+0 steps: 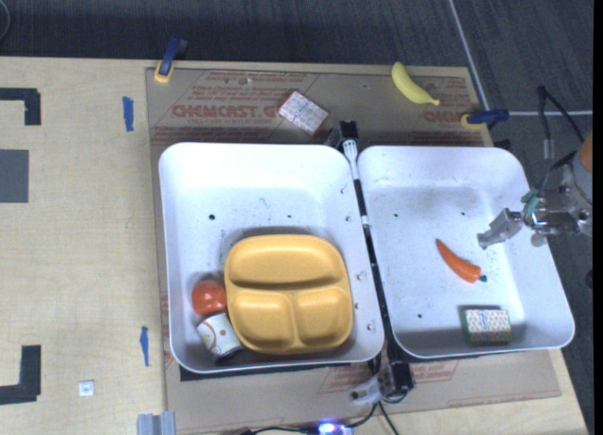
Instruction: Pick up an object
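On the left of the frame the worktop (75,235) is bare pale wood with dark markers and blue tape tabs. Next comes the left bin (188,179), whose lower half holds a yellow divided tray (285,290) lying upside-up with its compartments showing; an orange-red ball (208,296) and a small white-and-orange cup-like item (218,333) sit just beside the tray's lower left edge, touching or nearly touching it. Above the bins, on the brown board, lie a small patterned card (302,111) and a yellow banana (413,85). The right bin (415,179) holds two candidates: an orange carrot-shaped toy (457,262) lying at a slant near the middle, and a small patterned block (487,322) near the lower right corner. At the right edge the gripper (497,230) reaches in low over that bin, just above and right of the carrot, with nothing between its fingers; whether they are spread or pressed together I cannot tell at this size. By my reading this is the approach step, with no grasp made yet. The next move likely calls for shifting toward lower left over the carrot, aligning across its narrow width, and descending.
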Robot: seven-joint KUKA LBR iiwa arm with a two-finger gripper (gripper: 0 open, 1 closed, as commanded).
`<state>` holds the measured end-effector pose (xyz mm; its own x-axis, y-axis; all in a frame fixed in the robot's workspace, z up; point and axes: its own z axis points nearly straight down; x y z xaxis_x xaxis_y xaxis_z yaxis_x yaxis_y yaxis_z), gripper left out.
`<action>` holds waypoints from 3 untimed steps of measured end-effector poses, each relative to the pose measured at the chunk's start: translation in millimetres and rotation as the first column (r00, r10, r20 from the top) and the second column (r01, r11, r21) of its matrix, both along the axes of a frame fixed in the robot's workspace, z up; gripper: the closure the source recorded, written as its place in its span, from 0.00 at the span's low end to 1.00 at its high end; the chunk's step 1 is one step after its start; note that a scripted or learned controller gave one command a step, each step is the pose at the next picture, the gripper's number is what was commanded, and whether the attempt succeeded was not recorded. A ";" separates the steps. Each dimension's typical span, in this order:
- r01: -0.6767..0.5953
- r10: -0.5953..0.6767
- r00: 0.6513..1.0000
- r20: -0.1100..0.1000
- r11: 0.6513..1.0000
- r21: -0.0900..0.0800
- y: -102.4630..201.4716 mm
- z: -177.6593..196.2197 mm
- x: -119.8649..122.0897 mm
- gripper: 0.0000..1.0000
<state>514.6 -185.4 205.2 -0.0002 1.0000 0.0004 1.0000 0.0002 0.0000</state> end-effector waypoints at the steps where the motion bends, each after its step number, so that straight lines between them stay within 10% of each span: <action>1: -0.001 0.001 1.000 0.005 1.000 -0.002 23.5 -119.1 -1.5 0.00; 2: 0.001 -0.001 1.000 0.007 1.000 -0.003 23.0 -109.0 -1.0 1.00; 3: -0.001 0.001 1.000 0.001 1.000 0.000 102.7 -20.4 -29.0 1.00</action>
<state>485.7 -82.7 184.8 -0.0017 1.0000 0.0003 1.0000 0.0017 0.0010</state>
